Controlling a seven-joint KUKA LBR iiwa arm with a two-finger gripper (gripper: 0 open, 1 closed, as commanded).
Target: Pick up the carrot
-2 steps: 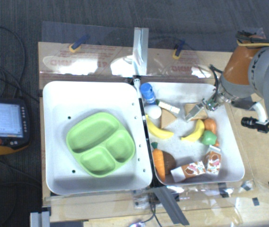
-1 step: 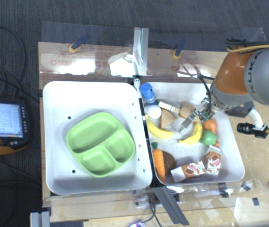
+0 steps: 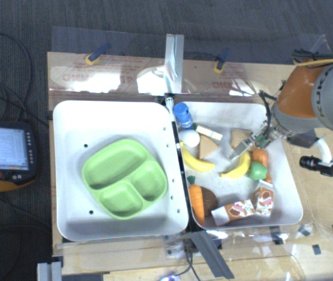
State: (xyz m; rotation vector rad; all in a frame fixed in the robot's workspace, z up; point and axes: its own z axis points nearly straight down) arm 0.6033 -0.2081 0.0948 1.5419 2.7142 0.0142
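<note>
The carrot [image 3: 196, 200] is orange with a small green top and lies against the left wall of the right bin [image 3: 290, 215], near its front. A dark brown item [image 3: 209, 199] touches its right side. My gripper [image 3: 240, 148] hangs over the middle of the right bin, above the right-hand yellow banana [image 3: 239, 166]. It sits well to the right of the carrot and farther back. The grey arm with its orange band [image 3: 298, 96] reaches in from the right.
The right bin also holds a blue-capped bottle [image 3: 182, 115], a white round item [image 3: 189, 138], a second banana [image 3: 198, 162], a green fruit [image 3: 258, 171] under an orange piece [image 3: 260, 156], and two cartons [image 3: 237, 209]. A green divided plate [image 3: 125, 177] lies in the left bin [image 3: 67, 133].
</note>
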